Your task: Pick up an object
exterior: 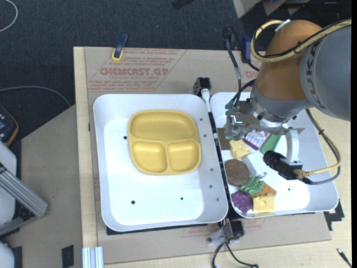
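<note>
We've got the grey KUKA arm with the orange band (290, 60) parked low over the right shallow white bin (321, 197), and its bulk hides most of that bin's far half. The gripper (241, 124) sits near the divider between the bins; we can't tell how it's set, too much metal and cable in the way.

Toward us from the gripper lies the toy food pile: a pale yellow cheese wedge (240, 149), a round brown patty (237, 172), a purple lump (242, 201), a yellow block (264, 205) and something green (252, 185). They're crowded together, touching.

Left of the gripper, the left white bin (111, 205) holds a yellow three-compartment plastic tray (164, 141), with bare floor all round it.
</note>
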`<state>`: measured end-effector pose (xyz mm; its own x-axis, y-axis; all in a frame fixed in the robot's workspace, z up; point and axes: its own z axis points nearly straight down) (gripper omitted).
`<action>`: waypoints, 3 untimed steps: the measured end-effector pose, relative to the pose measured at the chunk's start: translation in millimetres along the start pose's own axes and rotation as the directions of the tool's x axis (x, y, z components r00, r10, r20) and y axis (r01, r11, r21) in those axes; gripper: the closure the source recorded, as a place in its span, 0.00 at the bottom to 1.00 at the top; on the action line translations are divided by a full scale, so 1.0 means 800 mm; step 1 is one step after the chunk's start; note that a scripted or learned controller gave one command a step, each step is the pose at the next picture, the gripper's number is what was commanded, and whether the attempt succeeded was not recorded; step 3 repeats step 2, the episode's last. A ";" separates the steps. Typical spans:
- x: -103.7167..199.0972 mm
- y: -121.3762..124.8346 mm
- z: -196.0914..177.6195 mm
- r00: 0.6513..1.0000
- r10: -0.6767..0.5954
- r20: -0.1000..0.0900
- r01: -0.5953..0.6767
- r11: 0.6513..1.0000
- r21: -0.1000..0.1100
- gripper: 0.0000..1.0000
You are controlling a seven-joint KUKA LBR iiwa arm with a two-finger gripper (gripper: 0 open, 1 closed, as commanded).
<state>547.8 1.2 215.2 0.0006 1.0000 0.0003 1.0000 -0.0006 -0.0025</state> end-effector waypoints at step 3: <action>-0.004 0.014 -0.020 1.000 -0.002 0.000 0.002 1.000 -0.006 1.00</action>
